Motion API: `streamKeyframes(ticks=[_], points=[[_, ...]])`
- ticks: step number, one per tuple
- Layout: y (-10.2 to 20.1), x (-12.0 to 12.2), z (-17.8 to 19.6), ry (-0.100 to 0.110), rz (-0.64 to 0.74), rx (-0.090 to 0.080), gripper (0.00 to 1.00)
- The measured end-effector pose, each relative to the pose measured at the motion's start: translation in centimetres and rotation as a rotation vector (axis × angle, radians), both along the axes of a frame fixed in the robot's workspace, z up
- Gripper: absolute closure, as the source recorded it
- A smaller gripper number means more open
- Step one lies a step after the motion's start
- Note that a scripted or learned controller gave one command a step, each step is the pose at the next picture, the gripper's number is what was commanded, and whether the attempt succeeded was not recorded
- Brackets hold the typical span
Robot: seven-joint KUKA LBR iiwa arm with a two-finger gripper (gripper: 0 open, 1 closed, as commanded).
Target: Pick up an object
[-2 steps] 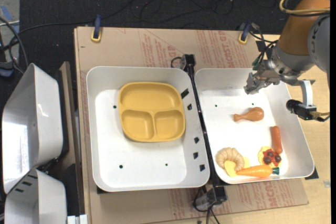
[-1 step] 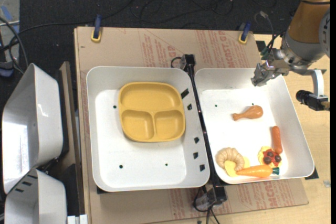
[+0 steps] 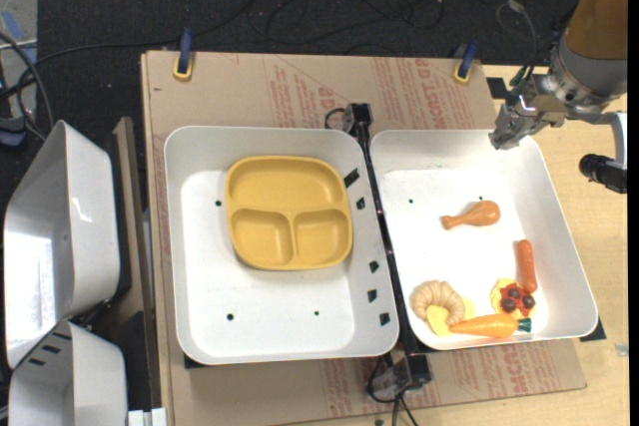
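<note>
The right bin [image 3: 559, 214] holds a toy chicken drumstick [image 3: 471, 214] near its middle, a red-orange sausage [image 3: 526, 264] at the right, a croissant [image 3: 437, 298], a carrot [image 3: 483, 323] and a small yellow piece with dark berries [image 3: 515, 299] along the front. My gripper [image 3: 509, 132] hangs over the right bin's back rim, behind and right of the drumstick, well apart from every object. Nothing shows between its tips.
A yellow divided plate [image 3: 290, 212] lies in the left bin [image 3: 195, 244]. Blue-and-yellow clamps [image 3: 183, 63] hold the board at the back. Cables run over the dark floor behind, and white containers [image 3: 55, 224] stand at the far left.
</note>
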State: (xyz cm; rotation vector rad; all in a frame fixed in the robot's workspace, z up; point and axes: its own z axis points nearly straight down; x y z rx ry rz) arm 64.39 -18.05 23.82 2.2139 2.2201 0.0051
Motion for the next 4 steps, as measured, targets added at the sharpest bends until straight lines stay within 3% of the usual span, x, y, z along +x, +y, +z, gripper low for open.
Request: streamKeyframes(ticks=[1,3,4], points=[[5.3,0.9,0.8,0.004,0.004,0.001,1.00],[14.6,0.0,1.1,0.007,0.003,0.002,1.00],[20.7,0.5,1.5,0.005,0.006,0.003,1.00]])
